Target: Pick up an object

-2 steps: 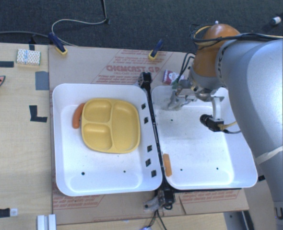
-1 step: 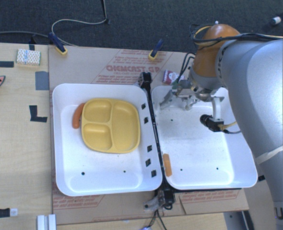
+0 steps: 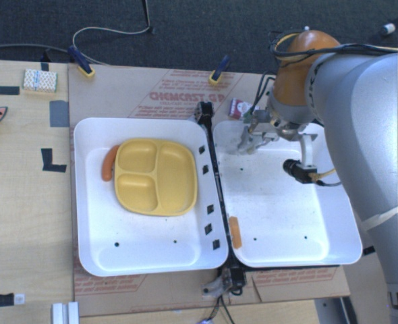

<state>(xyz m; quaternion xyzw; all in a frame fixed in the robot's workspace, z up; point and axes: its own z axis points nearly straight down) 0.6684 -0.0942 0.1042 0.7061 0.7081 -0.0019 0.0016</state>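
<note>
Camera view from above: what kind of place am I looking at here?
Probably a robotics lab test bench: a grey robot arm reaches over two white bins, with a yellow divided plate as practice material and cables trailing behind.

Bright, even light; soft shadows; slight blur.

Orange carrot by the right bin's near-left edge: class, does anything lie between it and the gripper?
Nothing visible does. The gripper sits at the right bin's far-left corner; bare white floor separates it from the carrot.
</note>
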